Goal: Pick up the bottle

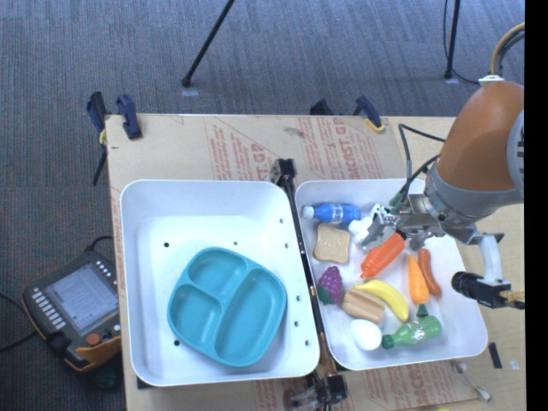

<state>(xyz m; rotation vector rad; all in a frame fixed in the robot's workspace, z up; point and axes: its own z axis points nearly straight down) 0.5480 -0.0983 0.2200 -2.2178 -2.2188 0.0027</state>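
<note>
Toast point(331, 243), grapes point(330, 284) and a carrot point(382, 256) crowd the right bin point(473, 332); the blue bottle point(335, 213) lies just left of the gripper point(378, 226), whose jaws' state I cannot tell.

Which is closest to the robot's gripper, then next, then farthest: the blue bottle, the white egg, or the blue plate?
Measured from the gripper in the camera view:
1. Blue bottle, just to the gripper's left, at the top of the right bin.
2. White egg, at the bottom of the right bin.
3. Blue plate, over in the left bin.
</note>
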